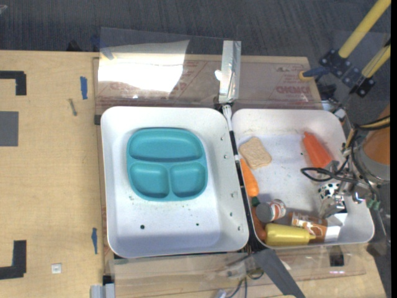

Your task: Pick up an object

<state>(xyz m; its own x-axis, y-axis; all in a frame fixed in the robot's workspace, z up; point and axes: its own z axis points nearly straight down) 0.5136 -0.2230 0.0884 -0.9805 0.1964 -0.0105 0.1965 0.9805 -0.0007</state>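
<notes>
Tool (335,194) low over right bin (360,231), near its right wall; whether open or shut, can't tell, cables in the way. No obj seen gripped. Just left of tool, nearest camera: yellow bottle (286,233) lying flat, small jar (270,212) beside it. Farther, just above tool: orange piece (316,149); well left: carrot (249,177) along divider, cracker (255,153). Objs piled w/in reach, prob as pick candidates. Left bin (118,222) holds teal tray (166,163), well apart from tool. Surface (43,185) tan, taped marks. Floor dark.
</notes>
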